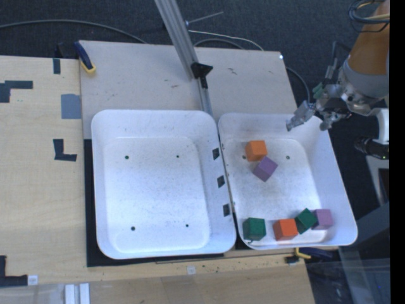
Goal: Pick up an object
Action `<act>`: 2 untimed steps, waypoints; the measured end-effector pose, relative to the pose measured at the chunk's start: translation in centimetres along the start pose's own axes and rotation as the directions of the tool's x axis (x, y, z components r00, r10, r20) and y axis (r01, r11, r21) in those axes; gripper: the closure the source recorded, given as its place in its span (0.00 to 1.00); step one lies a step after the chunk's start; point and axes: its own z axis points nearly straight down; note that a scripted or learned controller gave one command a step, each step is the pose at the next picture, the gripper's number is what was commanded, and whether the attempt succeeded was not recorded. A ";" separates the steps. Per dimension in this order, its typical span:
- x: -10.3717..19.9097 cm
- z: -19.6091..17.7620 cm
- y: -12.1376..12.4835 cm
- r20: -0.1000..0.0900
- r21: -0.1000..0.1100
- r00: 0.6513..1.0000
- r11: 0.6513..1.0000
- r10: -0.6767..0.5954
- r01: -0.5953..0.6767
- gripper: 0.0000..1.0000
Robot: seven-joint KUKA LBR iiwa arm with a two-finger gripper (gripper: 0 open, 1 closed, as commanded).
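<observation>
You can't tell the end effector (302, 116) grip state. Below it, you see six blocks: two orange, two purple, two green.

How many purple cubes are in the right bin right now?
2. One purple cube sits mid-bin, just below the orange cube. The other purple cube is at the near right corner, beside a green cube. None looks hidden.

Pale wooden bench (38, 189) on dark carpeted floor (76, 5).
</observation>
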 end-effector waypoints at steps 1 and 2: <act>0.1 -1.0 0.0 0.001 0.000 1.000 1.000 -0.002 0.002 1.00; 6.0 8.9 1.2 -0.004 0.007 1.000 1.000 -0.003 0.003 1.00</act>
